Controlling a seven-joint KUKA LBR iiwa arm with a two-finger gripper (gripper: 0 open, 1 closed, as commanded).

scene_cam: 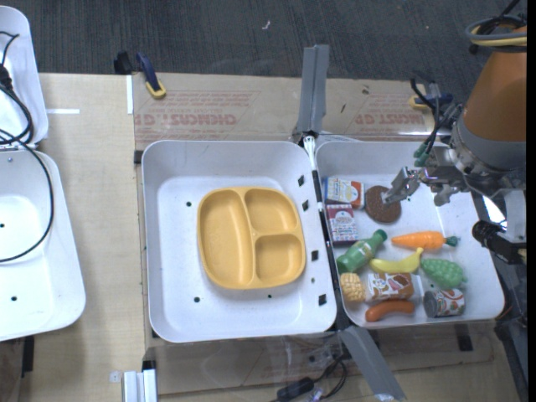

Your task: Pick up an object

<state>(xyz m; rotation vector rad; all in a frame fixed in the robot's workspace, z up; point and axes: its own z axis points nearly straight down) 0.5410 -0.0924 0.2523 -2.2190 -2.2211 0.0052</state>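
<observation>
Gripper above the brown cookie

We see the gripper [400,187] at the right bin's [490,304] twelve o'clock, touching the brown cookie [383,205]; whether it's open, we cannot tell.

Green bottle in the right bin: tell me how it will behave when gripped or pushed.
The green bottle lies on its side, so its round body may roll if nudged. It looks like smooth plastic, possibly slippery. The banana and a small carton crowd it, so a push would likely shift them too.
</observation>
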